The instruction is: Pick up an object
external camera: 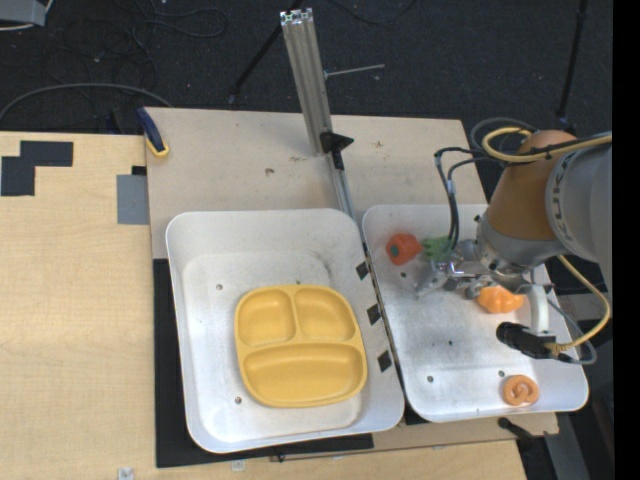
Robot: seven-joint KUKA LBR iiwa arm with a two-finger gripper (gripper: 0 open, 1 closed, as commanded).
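Note:
My gripper (441, 274) is low inside the right bin (450, 368), near its back half. A red-orange round object (402, 249) lies just left of it, and a small green object (436, 247) lies right behind it. An orange object (497, 299) rests close to the gripper's right side, partly under the wrist. An orange ring-shaped item (519, 391) lies at the bin's front right corner. I see nothing held in the gripper.
The left bin (200, 268) holds a yellow divided plate (298, 345). An upright aluminium post (308, 78) stands behind the bins. The arm's grey and orange body (545, 203) hangs over the right bin's back right corner.

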